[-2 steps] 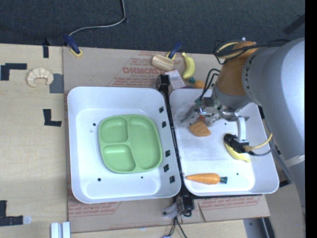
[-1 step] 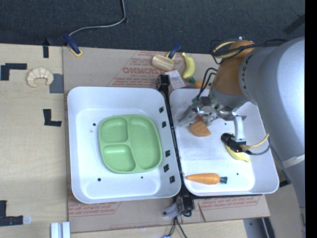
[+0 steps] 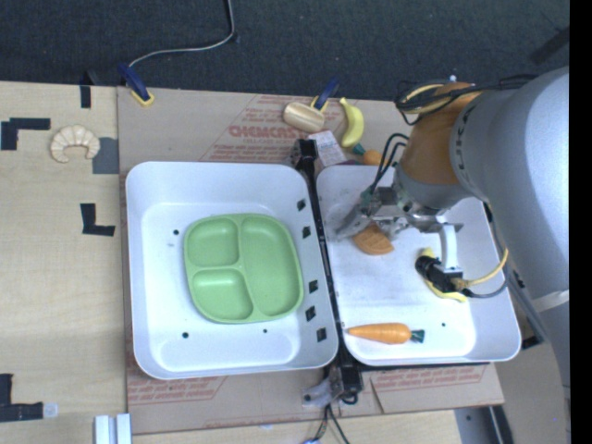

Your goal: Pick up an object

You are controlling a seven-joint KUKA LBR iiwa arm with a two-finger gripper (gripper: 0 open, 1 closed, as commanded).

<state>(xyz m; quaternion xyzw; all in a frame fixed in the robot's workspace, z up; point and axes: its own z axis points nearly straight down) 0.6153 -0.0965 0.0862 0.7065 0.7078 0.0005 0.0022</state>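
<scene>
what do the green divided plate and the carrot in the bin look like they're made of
Green divided plate: likely molded plastic, matte to lightly satin; uniform pale green, rounded compartment ridges, soft highlights.
Carrot: probably a plastic toy; even orange, smooth surface, small dark green stub at one end. It could be rubber, since the look leaves that open.

This is a robotics lab set up for grasping trials. Two shallow white bins [image 3: 139, 248] sit clamped together on a cardboard-covered worktop [image 3: 231, 137] marked with black tape. Plastic toy food, such as a carrot [image 3: 377, 333], a banana [image 3: 351, 123] and a croissant [image 3: 74, 142], lies about. A grey industrial arm [image 3: 527, 155] trails loose cables.
</scene>
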